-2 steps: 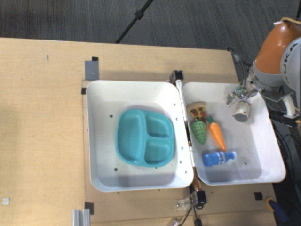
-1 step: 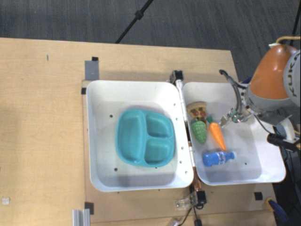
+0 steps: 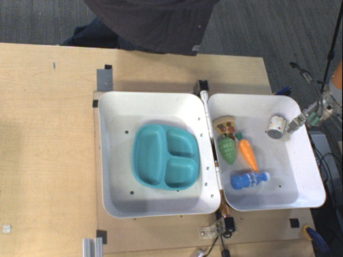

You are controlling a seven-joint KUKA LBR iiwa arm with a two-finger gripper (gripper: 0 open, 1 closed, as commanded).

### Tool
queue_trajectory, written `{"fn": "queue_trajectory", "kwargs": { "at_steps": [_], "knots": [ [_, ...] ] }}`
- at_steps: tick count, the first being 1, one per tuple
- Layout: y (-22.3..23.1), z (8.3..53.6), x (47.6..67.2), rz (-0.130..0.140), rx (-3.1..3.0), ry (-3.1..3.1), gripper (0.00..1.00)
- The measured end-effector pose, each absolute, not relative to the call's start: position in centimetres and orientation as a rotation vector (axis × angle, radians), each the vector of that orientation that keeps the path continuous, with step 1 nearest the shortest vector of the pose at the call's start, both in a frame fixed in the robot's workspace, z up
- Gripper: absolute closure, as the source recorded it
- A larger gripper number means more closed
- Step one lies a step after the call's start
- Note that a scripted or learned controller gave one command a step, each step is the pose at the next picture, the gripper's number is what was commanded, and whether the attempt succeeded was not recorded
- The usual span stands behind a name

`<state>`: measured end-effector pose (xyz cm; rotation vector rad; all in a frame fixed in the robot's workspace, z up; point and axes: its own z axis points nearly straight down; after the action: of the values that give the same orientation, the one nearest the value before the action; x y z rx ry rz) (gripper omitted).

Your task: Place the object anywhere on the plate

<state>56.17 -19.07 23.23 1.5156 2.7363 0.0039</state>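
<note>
A teal plate (image 3: 165, 156) with three compartments lies in the left bin (image 3: 115, 143), with nothing on it. The right bin (image 3: 300, 170) holds a small silver can (image 3: 275, 126) on its side at the far right, a carrot (image 3: 247, 153), a green vegetable (image 3: 227, 150), a pizza-slice toy (image 3: 224, 126) and a blue bottle (image 3: 249, 180) lying down. My gripper (image 3: 296, 123) reaches in from the right edge, low over the right bin. Its tip is right beside the silver can, on the can's right side.
The bins meet at a central ridge (image 3: 210, 143) with clamps at front and back. The wooden bench (image 3: 48, 143) stretches to the left. Cables (image 3: 214, 234) lie at the bench's front edge. A dark-clothed person (image 3: 161, 9) stands behind the bench.
</note>
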Motion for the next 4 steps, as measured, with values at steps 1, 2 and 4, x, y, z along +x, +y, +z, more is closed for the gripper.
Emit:
{"fn": "queue_trajectory", "kwargs": {
  "at_steps": [1,2,4],
  "knots": [
    [-13.0,20.9,48.9,0.004,1.676,2.652,1.0],
    [-4.5,20.0,51.7,0.006,1.51,2.747,1.0],
    [11.0,18.5,49.5,0.006,1.569,2.719,1.0]
  ]
}}
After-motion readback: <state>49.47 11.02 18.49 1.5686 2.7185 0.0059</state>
